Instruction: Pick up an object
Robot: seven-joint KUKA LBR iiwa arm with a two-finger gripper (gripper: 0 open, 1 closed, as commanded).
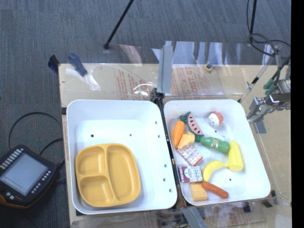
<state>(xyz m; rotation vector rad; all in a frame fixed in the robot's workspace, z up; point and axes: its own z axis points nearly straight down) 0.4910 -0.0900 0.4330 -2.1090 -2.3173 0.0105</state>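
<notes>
Cardboard-topped bench (118, 80); arm's fingers (256, 114) blurry beside toy-filled right bin (256, 175), spread unclear.

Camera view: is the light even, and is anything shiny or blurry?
Camera view: soft, even light with faint shadows under the yellow plate; glare streaks on the clear plastic sheet behind the bins; the toy food is fairly sharp, but the tool at the right looks small and murky.

The gripper (260, 112), at three o'clock by the right bin (251, 127), is small and cluttered with cables, so its fingers cannot be made out, and the arm behind it is cut off. The pendant (21, 175) at eight o'clock runs off the left edge. Print on the small cartons (190, 174) is too small to read.
</notes>
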